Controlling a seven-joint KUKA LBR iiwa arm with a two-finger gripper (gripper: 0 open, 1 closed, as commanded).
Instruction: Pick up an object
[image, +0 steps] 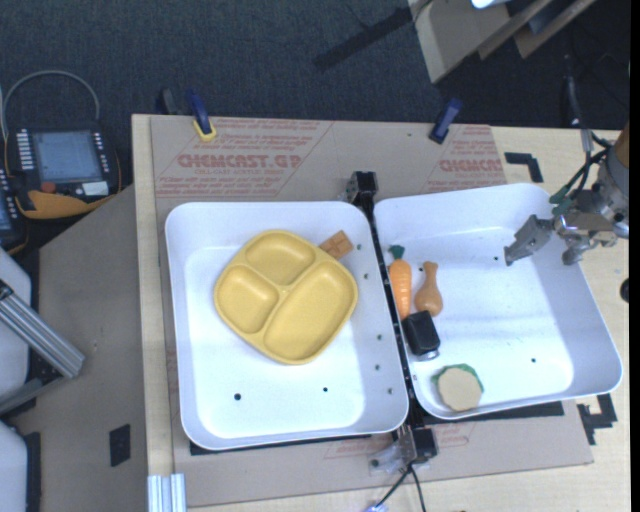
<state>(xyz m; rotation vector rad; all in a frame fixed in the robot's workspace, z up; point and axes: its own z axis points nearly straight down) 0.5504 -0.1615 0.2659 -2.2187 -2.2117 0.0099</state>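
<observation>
Objects for picking: a smooth yellow three-compartment plate (286, 295) fills the left bin (200, 400); the right bin (570, 340) holds a glossy orange carrot (400, 285), tan drumstick (429, 288), black block (421, 333) and round sandwich (459, 387). The end effector (545, 243) hangs spread, holding nothing, its body cropped.

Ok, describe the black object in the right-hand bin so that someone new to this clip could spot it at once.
Start at the right bin and go to its left wall, where a small cluster lies. The black object is a dark, blocky piece just below the orange carrot and the tan drumstick-shaped piece, and above the round tan disc. It is the only black item among them.
</observation>
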